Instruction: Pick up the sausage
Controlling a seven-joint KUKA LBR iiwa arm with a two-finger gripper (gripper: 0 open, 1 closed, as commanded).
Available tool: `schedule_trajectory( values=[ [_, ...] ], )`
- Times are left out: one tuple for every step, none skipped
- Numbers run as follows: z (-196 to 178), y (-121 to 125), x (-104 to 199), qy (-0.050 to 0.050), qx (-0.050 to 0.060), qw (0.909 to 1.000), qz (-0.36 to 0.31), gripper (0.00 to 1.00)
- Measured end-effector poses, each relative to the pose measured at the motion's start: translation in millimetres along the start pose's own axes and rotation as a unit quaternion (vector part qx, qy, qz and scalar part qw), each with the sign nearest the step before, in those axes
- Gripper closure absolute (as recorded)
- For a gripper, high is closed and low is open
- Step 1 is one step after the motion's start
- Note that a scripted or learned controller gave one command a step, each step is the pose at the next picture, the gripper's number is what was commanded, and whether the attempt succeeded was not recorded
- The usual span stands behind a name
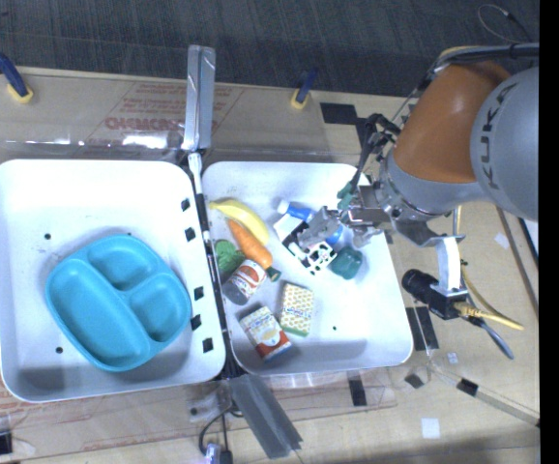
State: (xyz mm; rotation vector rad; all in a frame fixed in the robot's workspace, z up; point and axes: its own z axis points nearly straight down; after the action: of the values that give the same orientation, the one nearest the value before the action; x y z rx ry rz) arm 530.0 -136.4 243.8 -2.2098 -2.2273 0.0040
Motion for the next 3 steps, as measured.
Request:
schedule_trajectory(
  values=[
    [29, -34, -36, 0.0, 0.001, 0.9756, 0.219, 0.0],
    [90, -11, -44, 0.0, 0.001, 0.9731, 0.23, 0.0],
    [153, 35, -52, 0.0, 0.0, 0.9716, 0.237, 0.0]
  ],
)
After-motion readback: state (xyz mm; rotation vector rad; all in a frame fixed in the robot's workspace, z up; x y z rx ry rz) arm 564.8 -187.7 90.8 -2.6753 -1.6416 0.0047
